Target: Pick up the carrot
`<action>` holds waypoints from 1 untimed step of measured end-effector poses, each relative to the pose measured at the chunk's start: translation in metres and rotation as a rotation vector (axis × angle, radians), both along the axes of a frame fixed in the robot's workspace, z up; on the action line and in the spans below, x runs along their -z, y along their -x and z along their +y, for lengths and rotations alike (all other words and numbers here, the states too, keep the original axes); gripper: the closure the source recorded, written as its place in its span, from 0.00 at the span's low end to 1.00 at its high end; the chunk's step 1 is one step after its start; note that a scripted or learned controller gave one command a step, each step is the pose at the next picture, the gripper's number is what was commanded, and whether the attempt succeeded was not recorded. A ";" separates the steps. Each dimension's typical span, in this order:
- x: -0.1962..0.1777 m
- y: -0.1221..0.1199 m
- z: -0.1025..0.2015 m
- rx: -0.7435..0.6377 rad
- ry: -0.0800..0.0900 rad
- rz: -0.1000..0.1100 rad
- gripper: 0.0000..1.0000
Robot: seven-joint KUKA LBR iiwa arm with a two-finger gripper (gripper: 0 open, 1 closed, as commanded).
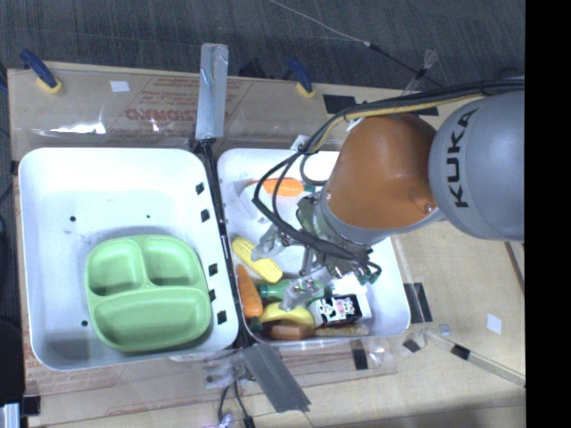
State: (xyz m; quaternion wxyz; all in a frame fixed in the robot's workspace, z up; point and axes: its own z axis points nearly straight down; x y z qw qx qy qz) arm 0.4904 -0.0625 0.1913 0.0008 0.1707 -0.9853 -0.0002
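Nearest, a pile of toy food (290,315) is noted at the right bin's (393,306) near end; the carrot (249,292) lies at the pile's left edge, against the divider wall, pointing far-to-near. It is judged light, rigid, smooth and slippery; a hold across its middle is advised. Just beyond, the gripper (308,283) hangs over the pile; whether the claw is open cannot be told.

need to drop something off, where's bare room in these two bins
Most bare floor is in the left bin, behind the green tray and along its left wall. The right bin is crowded: a carrot, corn, a banana and a small carton fill its front under the arm. One small patch lies at its back left corner, beside another carrot.
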 end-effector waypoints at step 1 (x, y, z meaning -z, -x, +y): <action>-0.001 -0.003 0.032 -0.233 -0.001 -0.005 0.00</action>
